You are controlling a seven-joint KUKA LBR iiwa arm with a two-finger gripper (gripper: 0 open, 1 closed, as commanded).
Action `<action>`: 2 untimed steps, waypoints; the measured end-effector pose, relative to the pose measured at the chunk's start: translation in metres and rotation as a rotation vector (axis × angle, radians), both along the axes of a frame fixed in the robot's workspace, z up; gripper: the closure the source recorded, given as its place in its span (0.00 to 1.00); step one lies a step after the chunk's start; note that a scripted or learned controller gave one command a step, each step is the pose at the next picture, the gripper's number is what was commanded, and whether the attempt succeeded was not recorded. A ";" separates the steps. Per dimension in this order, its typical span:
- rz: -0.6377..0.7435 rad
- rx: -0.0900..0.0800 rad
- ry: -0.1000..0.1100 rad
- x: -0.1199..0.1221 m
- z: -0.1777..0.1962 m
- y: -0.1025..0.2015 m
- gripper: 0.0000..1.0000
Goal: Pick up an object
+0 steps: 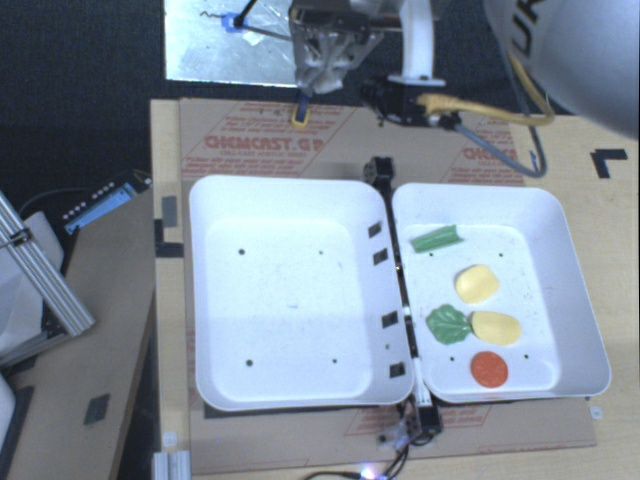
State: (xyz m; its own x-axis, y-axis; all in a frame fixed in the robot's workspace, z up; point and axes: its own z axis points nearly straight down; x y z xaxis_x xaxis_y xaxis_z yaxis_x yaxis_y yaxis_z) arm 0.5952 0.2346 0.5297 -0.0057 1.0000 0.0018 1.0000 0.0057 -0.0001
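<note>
The right bin (570,268) holds several small items. A green stick (435,238) lies near its far left corner. Below it sit a pale yellow lump (477,284), a second yellow lump (495,327) and a dark green leafy piece (448,323). A red disc (489,369) rests nearest the front rim. My gripper (320,80) hangs high at the top of the view, beyond the far edge of the left bin (215,268), well away from all the items, and nothing shows in it.
A row of black clips (385,258) runs along the seam between the bins. Both bins stand on a cardboard sheet (260,143) that carries a small yellow tag (299,118). Yellow and grey cables (490,118) trail at the far right. An aluminium rail (40,278) lies at the left.
</note>
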 end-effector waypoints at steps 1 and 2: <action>-0.006 -0.002 -0.004 0.047 0.005 -0.001 1.00; 0.001 0.000 0.001 -0.014 0.001 0.000 1.00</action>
State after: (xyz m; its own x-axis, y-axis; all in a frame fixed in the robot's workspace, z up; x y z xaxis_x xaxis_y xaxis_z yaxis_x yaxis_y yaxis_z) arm 0.5810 0.2349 0.5304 -0.0063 1.0000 0.0020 1.0000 0.0063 -0.0008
